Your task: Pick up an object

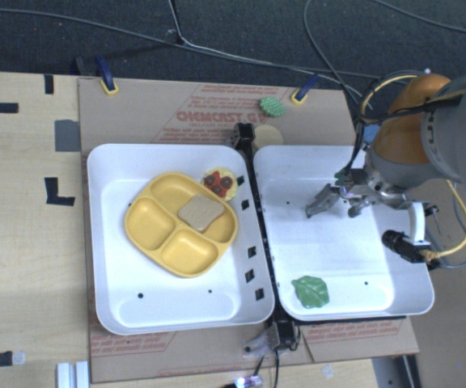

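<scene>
end effector (330,203) — over right bin (379,297)

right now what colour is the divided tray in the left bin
Yellow: the divided tray shows clearly in the camera view.

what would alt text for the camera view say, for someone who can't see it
A grey robot arm reaches from the right, its gripper over the right bin, which has a green leaf toy near its front edge. The left bin contains a yellow divided plate with a slice of bread.
</scene>
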Tool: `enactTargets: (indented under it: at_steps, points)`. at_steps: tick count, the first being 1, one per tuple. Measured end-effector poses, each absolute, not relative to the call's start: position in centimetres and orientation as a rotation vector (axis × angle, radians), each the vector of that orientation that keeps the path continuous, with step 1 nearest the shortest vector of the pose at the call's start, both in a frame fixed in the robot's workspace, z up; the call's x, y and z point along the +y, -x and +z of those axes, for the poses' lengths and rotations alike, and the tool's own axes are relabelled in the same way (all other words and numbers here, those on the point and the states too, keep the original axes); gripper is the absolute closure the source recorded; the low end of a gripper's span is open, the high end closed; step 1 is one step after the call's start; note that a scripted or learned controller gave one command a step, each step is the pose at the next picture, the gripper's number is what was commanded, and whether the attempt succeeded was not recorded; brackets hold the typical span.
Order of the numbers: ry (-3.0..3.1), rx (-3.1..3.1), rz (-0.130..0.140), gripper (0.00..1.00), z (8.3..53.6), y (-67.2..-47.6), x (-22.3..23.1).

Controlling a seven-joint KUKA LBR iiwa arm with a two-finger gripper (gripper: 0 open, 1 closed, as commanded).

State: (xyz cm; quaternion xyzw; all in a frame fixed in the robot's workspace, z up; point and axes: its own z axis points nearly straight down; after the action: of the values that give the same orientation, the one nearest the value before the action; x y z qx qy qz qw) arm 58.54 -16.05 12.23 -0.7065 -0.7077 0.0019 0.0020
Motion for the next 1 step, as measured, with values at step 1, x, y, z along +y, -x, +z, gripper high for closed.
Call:
enactTargets:
  at_steps: [1]
  points:
    - [2.220, -2.224, 0.003, 0.00, 8.32, -58.55, -15.99]
